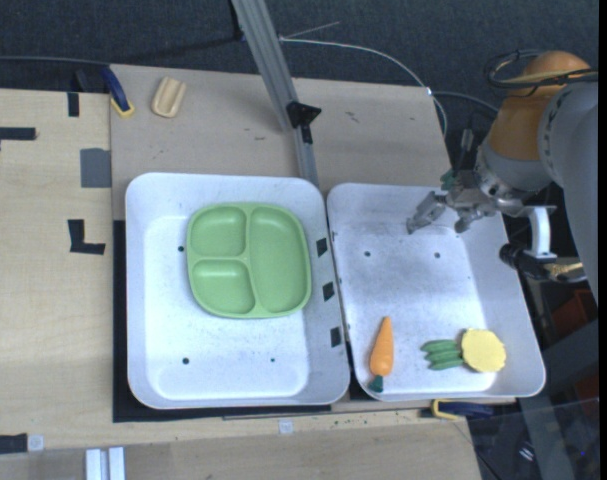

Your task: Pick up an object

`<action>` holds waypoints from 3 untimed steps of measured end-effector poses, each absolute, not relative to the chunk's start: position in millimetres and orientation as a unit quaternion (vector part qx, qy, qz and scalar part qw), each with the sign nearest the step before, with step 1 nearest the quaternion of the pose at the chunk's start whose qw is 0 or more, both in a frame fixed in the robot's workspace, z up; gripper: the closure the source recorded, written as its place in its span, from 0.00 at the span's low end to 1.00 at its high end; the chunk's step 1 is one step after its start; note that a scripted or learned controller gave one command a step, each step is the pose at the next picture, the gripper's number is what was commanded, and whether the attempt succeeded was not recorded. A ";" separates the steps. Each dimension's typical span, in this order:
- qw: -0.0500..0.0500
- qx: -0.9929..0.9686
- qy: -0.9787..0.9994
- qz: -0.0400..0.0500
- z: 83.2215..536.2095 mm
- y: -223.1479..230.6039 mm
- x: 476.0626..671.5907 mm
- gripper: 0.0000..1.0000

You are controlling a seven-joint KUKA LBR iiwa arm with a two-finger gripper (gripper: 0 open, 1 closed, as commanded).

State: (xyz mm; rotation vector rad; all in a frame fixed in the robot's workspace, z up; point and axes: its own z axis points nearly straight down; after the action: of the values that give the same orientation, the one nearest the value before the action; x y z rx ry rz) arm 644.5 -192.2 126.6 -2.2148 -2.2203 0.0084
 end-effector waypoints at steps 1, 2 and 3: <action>0.000 -0.706 -0.708 0.001 87.0 -191.4 644.3 0.00; 0.000 -0.705 -0.709 0.002 98.6 -190.7 644.7 1.00; -0.001 -0.707 -0.707 -0.001 145.9 -192.3 637.4 1.00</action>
State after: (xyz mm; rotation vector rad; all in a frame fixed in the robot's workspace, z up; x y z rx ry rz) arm 637.4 -192.3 145.9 -2.2225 -2.2245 -0.0024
